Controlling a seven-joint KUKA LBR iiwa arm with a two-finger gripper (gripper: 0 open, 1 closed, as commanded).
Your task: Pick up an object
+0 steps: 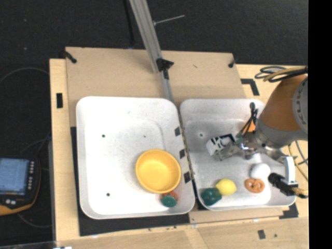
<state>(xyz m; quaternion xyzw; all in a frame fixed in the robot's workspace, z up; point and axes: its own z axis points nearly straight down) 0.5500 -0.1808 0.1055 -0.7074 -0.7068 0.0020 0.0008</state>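
Yellow bowl (158, 170), yellow ball (226, 187), dark green lump (210, 195), orange pretzel shape (254, 185), white bins (104, 118)

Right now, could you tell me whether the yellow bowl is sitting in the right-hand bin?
No, the yellow bowl sits in the left bin, near its lower right corner, across the divider from the gripper.

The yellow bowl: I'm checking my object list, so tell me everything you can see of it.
The yellow bowl is round, plain and smooth, probably plastic. It sits upright, mouth up, nothing visible inside, in the left bin near its front right corner. A small green and orange object lies against its front edge.
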